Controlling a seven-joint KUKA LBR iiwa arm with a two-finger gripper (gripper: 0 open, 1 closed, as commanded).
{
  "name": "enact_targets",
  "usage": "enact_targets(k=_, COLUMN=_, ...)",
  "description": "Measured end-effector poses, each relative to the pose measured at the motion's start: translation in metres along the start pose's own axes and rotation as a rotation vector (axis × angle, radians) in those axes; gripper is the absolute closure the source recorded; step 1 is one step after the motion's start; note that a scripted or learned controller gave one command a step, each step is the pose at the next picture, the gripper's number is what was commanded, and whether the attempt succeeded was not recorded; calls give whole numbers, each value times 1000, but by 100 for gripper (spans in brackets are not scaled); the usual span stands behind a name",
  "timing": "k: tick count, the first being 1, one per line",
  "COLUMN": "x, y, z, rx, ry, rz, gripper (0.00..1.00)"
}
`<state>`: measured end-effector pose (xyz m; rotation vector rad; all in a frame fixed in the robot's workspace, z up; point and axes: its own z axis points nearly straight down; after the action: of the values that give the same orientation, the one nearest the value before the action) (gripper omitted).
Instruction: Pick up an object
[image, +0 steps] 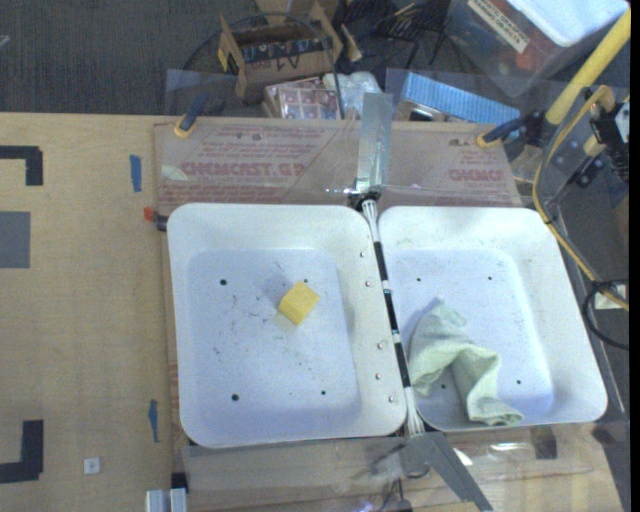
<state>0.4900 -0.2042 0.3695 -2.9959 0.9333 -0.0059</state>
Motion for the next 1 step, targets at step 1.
enact_targets(k=1, x=8, y=14, z=13, rx=1, ry=-2, rz=-406, gripper=100)
